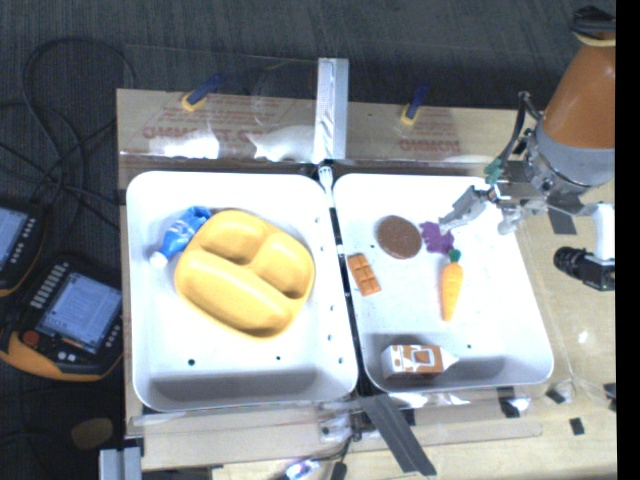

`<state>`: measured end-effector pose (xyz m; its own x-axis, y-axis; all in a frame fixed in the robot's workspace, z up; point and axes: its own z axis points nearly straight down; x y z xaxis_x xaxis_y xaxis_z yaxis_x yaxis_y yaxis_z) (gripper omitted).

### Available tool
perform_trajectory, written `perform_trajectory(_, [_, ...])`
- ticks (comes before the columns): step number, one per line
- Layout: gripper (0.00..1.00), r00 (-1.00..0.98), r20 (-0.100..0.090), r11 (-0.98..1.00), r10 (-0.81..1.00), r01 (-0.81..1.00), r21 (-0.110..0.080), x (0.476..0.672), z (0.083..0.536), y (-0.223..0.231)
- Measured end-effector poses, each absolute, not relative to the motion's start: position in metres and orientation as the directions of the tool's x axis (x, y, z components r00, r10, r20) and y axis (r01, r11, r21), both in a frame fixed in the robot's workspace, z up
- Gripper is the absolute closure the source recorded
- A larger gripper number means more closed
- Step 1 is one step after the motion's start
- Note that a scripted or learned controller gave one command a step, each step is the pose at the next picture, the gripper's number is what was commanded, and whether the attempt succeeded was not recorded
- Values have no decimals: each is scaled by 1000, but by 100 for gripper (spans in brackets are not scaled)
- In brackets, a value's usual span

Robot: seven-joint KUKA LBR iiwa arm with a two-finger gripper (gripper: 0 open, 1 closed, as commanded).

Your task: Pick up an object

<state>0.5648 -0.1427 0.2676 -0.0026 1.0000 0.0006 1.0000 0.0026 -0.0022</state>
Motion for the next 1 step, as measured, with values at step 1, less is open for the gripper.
perform_trajectory(1, [0,84,-1,-84,996,996,-3,574,171,-170])
